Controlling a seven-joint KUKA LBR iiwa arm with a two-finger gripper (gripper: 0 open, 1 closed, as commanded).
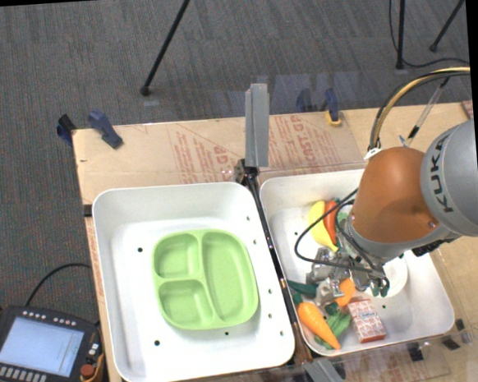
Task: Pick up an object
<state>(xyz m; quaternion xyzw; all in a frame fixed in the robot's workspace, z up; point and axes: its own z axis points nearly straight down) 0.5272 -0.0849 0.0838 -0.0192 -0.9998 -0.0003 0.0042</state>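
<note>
Gripper (344, 275) is down inside the right bin (430, 315), sitting over the toy pile. Can't tell how the jaws stand (linkage and cables clutter the tips), and no item is visibly between them, so I'd judge the pick not done: grasp and lift both left.

Closest candidate: small orange piece (346, 290) right at the jaws, possibly touching. Toy carrot (316, 323) lies just below-left of the jaws, red-and-white carton (367, 320) just below-right. Yellow banana (320, 221) and a red piece (331, 214) sit above the jaws, partly under the wrist.

Clutter is the risk: 5 items packed tight, with green leaves (342, 322) between carrot and carton. Left bin (115, 237) with the green 3-compartment tray (206, 279) is well off to the jaws' left.
</note>
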